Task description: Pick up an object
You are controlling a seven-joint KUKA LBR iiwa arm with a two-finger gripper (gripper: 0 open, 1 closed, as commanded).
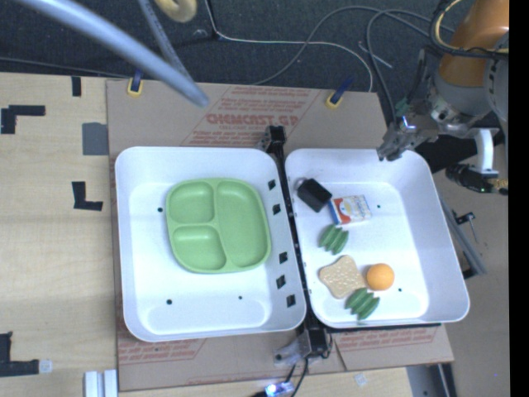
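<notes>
The right bin (413, 190) holds several small objects: a black block (313, 193), a small red, white and blue carton (351, 209), a green pod (334, 239), a tan toast slice (340, 276), an orange ball (379, 277) and a second green pod (362, 303). My gripper (393, 146) hangs over the bin's far right corner, above and to the right of all of them. Nothing shows between its fingers. The arm with its orange band (479, 23) comes in from the upper right.
The left bin (140, 180) carries a green divided plate (218, 225). A black clip divider (281, 205) runs between the two bins. Cables (331, 35) lie on the dark mat behind the bins. Cardboard (248, 110) underlies both bins.
</notes>
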